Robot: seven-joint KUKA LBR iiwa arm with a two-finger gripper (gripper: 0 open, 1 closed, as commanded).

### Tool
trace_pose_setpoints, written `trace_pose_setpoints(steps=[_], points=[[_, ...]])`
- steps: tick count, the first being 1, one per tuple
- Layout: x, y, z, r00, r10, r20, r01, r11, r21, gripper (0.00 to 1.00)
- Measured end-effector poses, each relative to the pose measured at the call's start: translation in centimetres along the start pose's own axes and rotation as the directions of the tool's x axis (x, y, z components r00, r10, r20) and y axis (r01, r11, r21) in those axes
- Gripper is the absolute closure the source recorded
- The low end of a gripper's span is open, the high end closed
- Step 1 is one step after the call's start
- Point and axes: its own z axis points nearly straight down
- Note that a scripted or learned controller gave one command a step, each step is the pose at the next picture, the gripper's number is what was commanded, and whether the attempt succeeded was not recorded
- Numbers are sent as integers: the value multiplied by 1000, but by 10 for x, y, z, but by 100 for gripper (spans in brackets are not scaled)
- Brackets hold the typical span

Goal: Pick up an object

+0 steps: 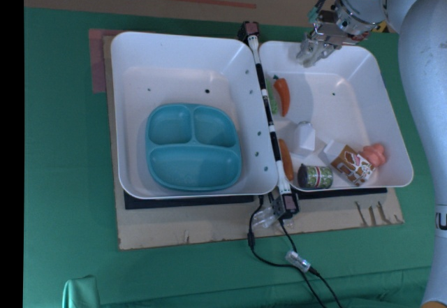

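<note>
Overhead, the end effector (311, 54) hovers at the right bin's (391, 121) twelve o'clock rim, grasping nothing visible; whether released or clenched cannot be told. A carrot (282, 94) lies toward seven o'clock of it.

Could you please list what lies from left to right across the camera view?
Teal plate → carrot → white block → can → carton
</note>
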Motion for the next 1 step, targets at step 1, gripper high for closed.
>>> trace_pose_setpoints(steps=[1], points=[[86, -1, -65, 999, 13, 41, -12, 999, -30, 100]])
